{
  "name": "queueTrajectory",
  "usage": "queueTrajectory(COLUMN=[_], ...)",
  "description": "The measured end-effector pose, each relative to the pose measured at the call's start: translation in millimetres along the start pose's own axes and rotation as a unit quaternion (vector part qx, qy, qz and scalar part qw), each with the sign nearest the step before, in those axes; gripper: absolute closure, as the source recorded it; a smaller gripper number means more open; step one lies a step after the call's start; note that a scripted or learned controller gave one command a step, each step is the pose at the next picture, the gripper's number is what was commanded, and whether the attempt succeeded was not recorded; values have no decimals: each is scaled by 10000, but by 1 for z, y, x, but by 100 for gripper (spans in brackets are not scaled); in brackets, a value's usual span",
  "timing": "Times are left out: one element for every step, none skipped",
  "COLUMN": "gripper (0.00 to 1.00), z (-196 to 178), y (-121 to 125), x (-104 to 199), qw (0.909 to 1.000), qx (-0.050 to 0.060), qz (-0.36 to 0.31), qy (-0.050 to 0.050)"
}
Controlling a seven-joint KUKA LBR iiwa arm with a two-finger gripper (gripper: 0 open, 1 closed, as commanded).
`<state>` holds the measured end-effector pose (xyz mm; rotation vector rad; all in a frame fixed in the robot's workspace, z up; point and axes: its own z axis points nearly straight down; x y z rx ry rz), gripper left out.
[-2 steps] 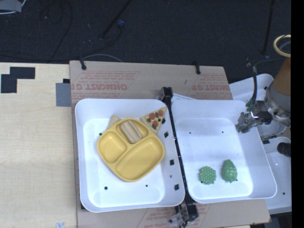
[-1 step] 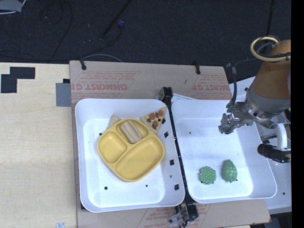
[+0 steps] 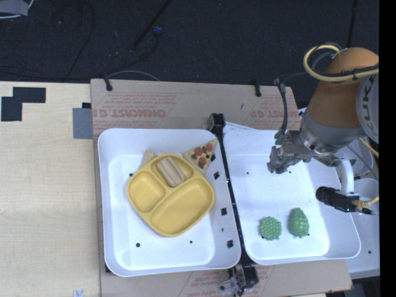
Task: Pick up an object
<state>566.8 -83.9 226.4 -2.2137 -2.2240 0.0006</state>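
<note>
Fingers point(image 3: 279, 164) state unclear above right white bin point(image 3: 260, 246), cardboard-lined bench point(image 3: 161, 104), dark floor behind

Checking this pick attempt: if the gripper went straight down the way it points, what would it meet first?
Probably the bare floor of the right bin. The gripper hangs over its upper left part, while the two green objects lie nearer the front edge. Depth is hard to judge.

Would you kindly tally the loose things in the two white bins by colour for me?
Yellow: 1, the divided plate
Tan: 1, the bread roll on the plate
Multicoloured: 1, the pizza slice
Green: 2, the bumpy ball and the oval fruit
Total: 5
</note>
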Motion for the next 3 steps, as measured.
queueTrajectory(gripper=[100,100,100], z=[10,14,15], y=[6,3,6], x=[53,112,156], qw=[10000,10000,10000], qx=[12,9,2], qz=[10,1,3], qy=[-5,-2,-12])
